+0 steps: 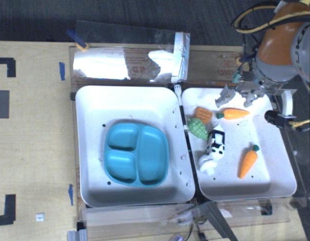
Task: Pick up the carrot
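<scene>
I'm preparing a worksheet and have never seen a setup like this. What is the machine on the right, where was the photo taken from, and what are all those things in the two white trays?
The photo comes from one fixed camera above a bench, looking down at a slant. The machine is a robot arm, grey with an orange band, reaching in from the right. Its two-finger gripper hangs above the far end of the right bin.

The left bin holds a blue divided plate. The right bin holds toys: one carrot lying just below the gripper, a second carrot nearer the camera, a small orange piece, a green knobbly item and a black-and-white figure.

Nothing is between the fingers, so nothing is held.
</scene>
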`<state>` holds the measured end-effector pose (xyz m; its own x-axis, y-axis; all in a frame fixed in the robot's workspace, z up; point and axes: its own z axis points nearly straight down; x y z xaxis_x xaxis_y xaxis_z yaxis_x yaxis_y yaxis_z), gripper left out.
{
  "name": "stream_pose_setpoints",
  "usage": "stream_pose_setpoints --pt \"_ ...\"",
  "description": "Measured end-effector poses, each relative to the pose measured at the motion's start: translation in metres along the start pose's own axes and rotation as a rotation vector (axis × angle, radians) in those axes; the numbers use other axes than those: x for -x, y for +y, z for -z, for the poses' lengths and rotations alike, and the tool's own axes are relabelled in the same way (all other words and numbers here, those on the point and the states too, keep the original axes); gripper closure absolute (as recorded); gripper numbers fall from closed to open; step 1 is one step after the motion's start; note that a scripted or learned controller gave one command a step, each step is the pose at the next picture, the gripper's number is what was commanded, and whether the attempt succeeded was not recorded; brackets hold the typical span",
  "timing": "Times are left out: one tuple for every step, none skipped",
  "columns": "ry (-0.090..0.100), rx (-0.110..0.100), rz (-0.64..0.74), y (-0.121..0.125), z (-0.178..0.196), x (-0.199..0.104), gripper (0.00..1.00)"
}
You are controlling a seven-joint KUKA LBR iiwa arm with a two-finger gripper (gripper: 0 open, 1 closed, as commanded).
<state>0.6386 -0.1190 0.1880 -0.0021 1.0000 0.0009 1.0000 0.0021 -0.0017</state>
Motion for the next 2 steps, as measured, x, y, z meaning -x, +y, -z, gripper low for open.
stream_pose_setpoints --pt "-0.004 0.008 0.129 0.027 -0.100 0.051 0.00" --pt "0.012 0.005 0.061 -0.029 -0.101 0.073 0.00"
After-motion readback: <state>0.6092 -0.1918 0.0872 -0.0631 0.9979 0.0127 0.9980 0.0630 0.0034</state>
